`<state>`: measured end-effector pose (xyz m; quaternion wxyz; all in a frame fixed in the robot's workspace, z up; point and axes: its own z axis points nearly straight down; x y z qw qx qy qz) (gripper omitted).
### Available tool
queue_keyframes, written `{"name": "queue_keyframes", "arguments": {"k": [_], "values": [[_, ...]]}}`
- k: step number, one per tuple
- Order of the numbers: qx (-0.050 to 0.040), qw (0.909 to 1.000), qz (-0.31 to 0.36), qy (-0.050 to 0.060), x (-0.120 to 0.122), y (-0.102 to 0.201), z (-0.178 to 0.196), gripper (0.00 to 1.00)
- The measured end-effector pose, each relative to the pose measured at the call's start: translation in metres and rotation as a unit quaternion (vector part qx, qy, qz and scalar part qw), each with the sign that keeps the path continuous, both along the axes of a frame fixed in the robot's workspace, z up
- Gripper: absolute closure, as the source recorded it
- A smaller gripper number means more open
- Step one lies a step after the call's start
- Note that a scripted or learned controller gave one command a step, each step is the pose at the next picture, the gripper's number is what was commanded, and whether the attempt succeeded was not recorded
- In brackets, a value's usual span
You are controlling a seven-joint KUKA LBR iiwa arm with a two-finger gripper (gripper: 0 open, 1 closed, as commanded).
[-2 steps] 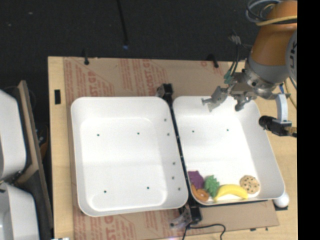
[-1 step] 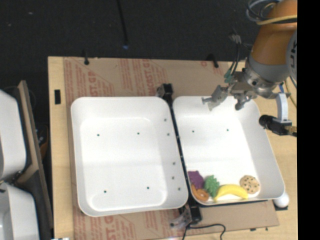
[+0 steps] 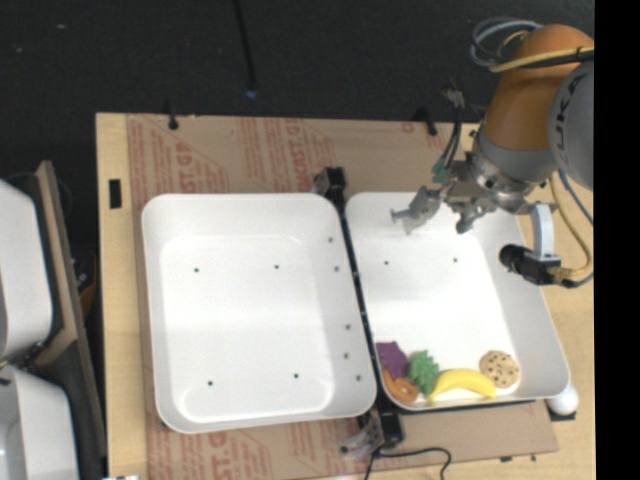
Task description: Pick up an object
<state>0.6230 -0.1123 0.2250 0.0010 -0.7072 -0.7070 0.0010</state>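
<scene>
Yellow plastic banana (image 3: 462, 384) lying along the near wall of the right bin (image 3: 440, 268), beside a speckled cookie (image 3: 499, 368) on one side and a green leafy piece (image 3: 424, 370), an orange piece (image 3: 402, 391) and a purple piece (image 3: 391, 355) on the other. Probably light, stiff, a little slick; best pinched across the curved middle. Gripper (image 3: 440, 213) poised over the bin's far end, well apart from the banana, fingers spread, nothing between them.

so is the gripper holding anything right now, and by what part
Nothing is held. The gripper is open over the far end of the right bin, apart from the toys at its near edge.
</scene>
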Motion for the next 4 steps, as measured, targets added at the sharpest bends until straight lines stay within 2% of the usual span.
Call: {"name": "queue_keyframes", "arguments": {"k": [1, 2, 3, 4], "values": [[-0.0001, 1.0, 0.0, 0.0, -0.002, 0.002, -0.042, 0.0], [0.0, 1.0, 0.0, 0.0, 0.006, 0.007, -0.094, 0.0], [-0.0002, 1.0, 0.0, -0.003, 0.008, 0.006, -0.08, 1.0], [-0.0002, 1.0, 0.0, -0.004, 0.005, 0.013, -0.033, 1.0]]}}
